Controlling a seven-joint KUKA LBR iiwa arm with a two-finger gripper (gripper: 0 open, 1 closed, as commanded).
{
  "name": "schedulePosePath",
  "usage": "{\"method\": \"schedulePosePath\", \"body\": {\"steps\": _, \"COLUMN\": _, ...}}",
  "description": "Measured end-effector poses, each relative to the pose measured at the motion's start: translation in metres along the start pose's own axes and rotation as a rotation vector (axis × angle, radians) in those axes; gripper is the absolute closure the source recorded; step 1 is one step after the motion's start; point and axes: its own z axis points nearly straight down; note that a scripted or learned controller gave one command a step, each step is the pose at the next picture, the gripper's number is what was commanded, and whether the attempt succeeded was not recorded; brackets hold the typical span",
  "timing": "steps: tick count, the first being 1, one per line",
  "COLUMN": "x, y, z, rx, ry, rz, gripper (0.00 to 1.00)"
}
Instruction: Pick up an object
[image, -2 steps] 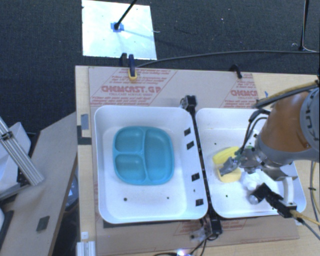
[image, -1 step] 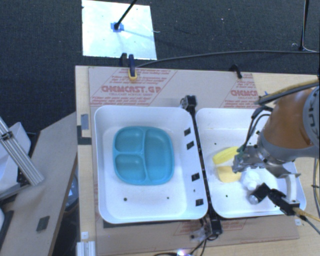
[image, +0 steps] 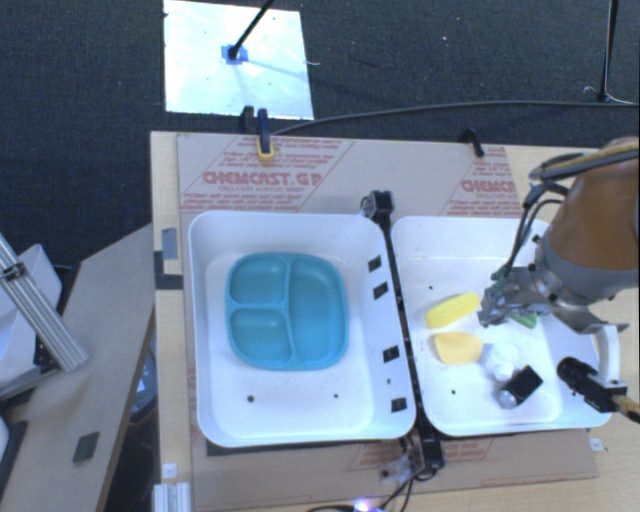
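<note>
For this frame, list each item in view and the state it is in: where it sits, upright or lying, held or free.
blue divided plate: lying flat in the left bin, free.
yellow oblong piece: lying in the right bin, free.
yellow-orange piece: lying flat, free.
white piece: lying, free.
black and silver object: lying tilted, free.
green item: partly hidden beside the gripper; held or not unclear.

Yellow banana-shaped piece (image: 453, 309): lies tilted in the right bin (image: 440, 420), upper end toward the right.
Pale yellow wedge (image: 457, 348): flat, just below the banana-shaped piece.
White lump (image: 500, 358): just right of the wedge.
Black-and-silver item (image: 518, 386): just below the lump.
Green item (image: 524, 318): partly hidden, right of the banana-shaped piece.
Blue divided plate (image: 288, 309): flat, centred in the left bin (image: 230, 425).
</note>
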Motion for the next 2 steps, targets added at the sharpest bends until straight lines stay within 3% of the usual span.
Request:
{"method": "schedulePosePath", "body": {"steps": 1, "x": 0.0, "y": 0.002, "z": -0.042, "rx": 0.002, "ry": 0.0, "rz": 0.0, "gripper": 1.0}}
{"method": "schedulePosePath", "body": {"steps": 2, "x": 0.057, "y": 0.029, "z": -0.035, "rx": 0.006, "ry": 0.003, "rz": -0.005, "gripper": 1.0}}
